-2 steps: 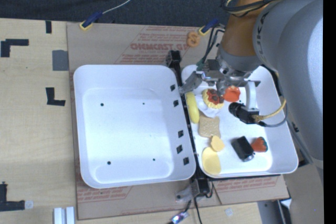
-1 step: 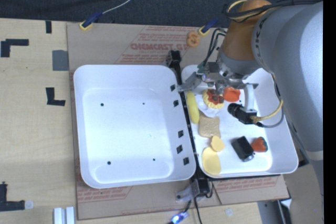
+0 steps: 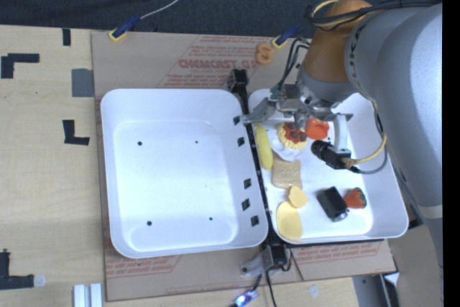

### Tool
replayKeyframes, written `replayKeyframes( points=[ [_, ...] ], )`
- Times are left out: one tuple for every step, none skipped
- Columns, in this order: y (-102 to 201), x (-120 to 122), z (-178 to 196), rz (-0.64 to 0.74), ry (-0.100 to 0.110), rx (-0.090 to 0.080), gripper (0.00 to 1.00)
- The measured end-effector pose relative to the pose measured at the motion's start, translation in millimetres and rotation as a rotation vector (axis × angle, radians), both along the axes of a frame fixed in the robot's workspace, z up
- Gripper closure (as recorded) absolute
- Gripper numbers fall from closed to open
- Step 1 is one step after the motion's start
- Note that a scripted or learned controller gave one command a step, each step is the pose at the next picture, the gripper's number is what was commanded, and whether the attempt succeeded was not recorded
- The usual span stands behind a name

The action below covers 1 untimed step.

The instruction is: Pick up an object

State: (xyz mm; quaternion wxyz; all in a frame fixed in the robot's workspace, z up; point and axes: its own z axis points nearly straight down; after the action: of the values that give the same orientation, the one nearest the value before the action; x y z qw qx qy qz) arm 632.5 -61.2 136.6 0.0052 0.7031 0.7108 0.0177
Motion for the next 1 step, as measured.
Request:
replayKeyframes(
  points=[
    [0.7, 5.8, -3.3, -0.001, -0.012, 0.004, 0.00]
  ],
)
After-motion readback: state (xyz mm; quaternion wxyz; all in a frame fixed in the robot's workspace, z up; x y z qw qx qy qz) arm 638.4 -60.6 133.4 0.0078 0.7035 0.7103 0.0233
